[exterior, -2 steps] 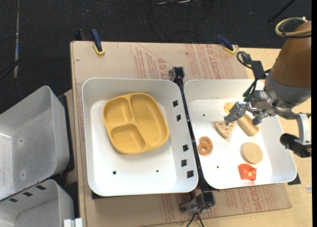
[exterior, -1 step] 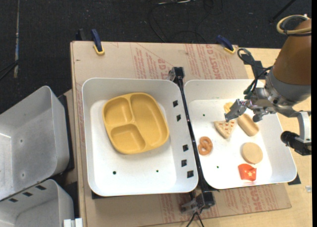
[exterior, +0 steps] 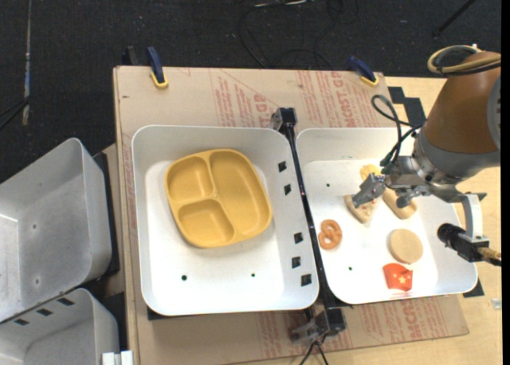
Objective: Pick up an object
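Note:
The right bin (exterior: 446,284) holds several small food items. They are a tan wedge (exterior: 362,210), a tan chunk (exterior: 403,207), a yellow piece (exterior: 369,172), a brown pretzel (exterior: 330,233), a round beige biscuit (exterior: 406,245) and a red piece (exterior: 398,276). My gripper (exterior: 390,193) hangs low over the back middle of this bin and is open. One finger (exterior: 368,191) is just above the tan wedge, and the other is by the tan chunk. Nothing is clearly held between them.
A yellow divided plate (exterior: 217,196) lies in the left bin (exterior: 151,276). A black divider (exterior: 303,220) runs between the bins. The arm's brown wrist (exterior: 466,116) overhangs the right bin's far right corner. Grey tubs (exterior: 48,220) stand off the bench to the left.

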Motion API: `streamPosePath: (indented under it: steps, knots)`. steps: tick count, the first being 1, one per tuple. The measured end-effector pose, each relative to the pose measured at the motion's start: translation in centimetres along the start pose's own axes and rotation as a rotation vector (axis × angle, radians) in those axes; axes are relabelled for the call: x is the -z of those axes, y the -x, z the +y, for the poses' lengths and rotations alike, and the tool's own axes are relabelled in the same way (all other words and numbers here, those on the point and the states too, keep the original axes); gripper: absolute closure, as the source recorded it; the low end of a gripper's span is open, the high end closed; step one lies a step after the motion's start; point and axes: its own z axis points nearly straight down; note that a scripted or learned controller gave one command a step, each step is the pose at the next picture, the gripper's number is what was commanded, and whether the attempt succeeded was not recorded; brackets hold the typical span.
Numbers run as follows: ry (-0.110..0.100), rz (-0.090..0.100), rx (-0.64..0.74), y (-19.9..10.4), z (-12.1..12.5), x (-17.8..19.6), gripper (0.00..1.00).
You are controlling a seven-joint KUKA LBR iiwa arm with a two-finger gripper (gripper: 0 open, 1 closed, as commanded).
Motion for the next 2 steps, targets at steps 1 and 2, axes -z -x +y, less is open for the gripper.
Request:
streamPosePath:
  steps: [1,2]
  knots:
    - [-0.001,0.0,-0.001,0.4,-0.4,-6.3,0.0]
    - [0.007,0.0,-0.001,0.4,-0.2,-10.5,0.0]
